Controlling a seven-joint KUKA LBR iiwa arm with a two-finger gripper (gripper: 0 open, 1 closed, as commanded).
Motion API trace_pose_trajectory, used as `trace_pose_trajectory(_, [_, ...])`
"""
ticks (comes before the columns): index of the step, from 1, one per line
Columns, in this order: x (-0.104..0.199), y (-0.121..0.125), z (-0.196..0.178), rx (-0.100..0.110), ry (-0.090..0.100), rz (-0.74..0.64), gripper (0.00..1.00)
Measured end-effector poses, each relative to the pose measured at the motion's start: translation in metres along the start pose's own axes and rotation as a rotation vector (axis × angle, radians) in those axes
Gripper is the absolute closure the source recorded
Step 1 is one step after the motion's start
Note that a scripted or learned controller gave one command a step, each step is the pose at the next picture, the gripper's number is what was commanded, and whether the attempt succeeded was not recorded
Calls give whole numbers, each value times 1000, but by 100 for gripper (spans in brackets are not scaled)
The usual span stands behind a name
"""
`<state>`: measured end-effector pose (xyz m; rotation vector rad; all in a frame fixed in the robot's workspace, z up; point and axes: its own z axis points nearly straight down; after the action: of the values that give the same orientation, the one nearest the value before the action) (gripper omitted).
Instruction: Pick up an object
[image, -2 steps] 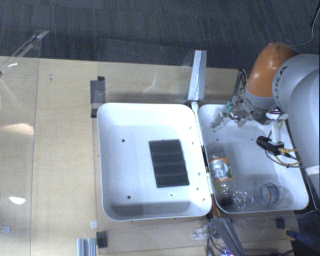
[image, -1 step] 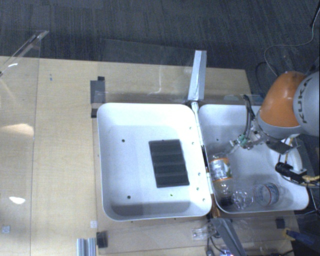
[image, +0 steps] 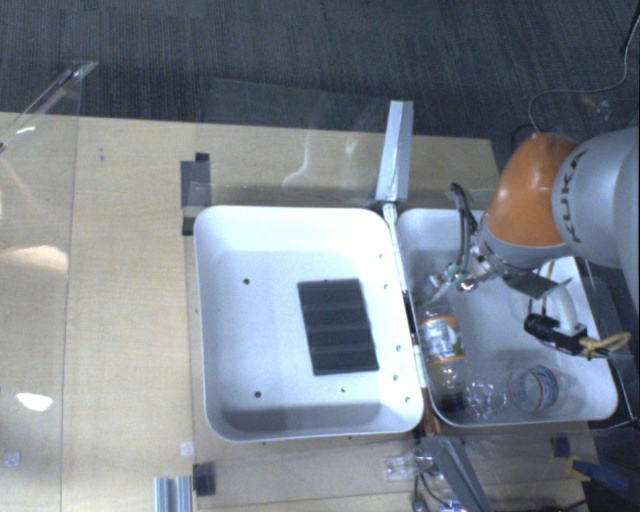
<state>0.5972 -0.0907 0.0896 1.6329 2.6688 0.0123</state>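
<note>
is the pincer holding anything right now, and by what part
Cannot be told: the pincer hangs over the right bin above a clear bottle, but nothing shows between its tips.

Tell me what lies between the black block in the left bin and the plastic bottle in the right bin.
In the camera view, between the black block and the plastic bottle lie bare white bin floor and the two bins' adjoining walls; no other object.

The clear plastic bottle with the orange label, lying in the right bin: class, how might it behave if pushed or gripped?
The clear plastic bottle with the orange label lies on its side, so it probably rolls. It looks see-through, so perhaps light and slippery.
</note>
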Motion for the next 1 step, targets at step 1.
trace_pose_trajectory(1, [37, -100, -3, 0, -1, -88, 0])
